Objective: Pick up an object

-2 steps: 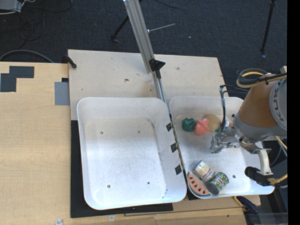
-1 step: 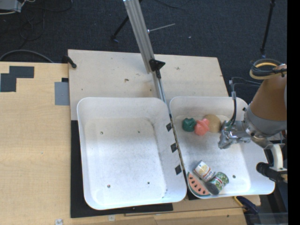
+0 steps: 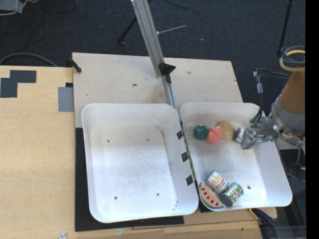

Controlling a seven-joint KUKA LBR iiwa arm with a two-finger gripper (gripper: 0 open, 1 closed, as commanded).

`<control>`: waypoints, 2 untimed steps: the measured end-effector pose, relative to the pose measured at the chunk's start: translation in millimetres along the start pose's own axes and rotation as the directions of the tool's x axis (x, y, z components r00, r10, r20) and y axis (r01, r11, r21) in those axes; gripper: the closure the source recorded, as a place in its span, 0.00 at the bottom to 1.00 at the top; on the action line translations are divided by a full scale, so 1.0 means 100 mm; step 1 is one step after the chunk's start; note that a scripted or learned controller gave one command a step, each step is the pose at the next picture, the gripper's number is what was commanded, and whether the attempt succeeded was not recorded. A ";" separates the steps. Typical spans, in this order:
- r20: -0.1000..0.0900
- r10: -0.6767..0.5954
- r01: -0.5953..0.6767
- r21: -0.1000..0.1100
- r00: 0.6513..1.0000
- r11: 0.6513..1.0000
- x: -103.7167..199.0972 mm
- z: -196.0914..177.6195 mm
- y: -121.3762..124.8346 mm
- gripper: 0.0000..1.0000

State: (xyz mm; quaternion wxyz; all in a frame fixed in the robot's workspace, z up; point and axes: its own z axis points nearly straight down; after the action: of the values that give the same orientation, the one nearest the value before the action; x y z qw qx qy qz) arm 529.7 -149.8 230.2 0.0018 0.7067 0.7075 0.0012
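Right bin (image 3: 269,183); gripper (image 3: 245,141) perhaps inside.

Left white bin (image 3: 99,133) on pale desk (image 3: 119,78); aluminium rail (image 3: 151,36) slants up from bins' divider; black cables (image 3: 30,59) on dark carpet (image 3: 219,24).

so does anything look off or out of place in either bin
Nothing is spilled or broken. In the right bin, two cans lie tipped on their sides against a watermelon slice toy, crowded into the near corner and riding up the rim.
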 end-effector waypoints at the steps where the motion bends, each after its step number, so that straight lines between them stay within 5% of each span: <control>1: 0.000 0.001 -0.001 0.002 1.000 1.000 -0.06 -0.45 0.06 1.00; 2: -0.004 -0.004 0.004 0.009 1.000 1.000 0.54 -0.31 0.01 1.00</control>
State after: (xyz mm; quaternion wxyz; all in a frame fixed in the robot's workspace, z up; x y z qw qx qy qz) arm 530.2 -95.7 261.5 -0.0026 0.7054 0.7088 -0.0005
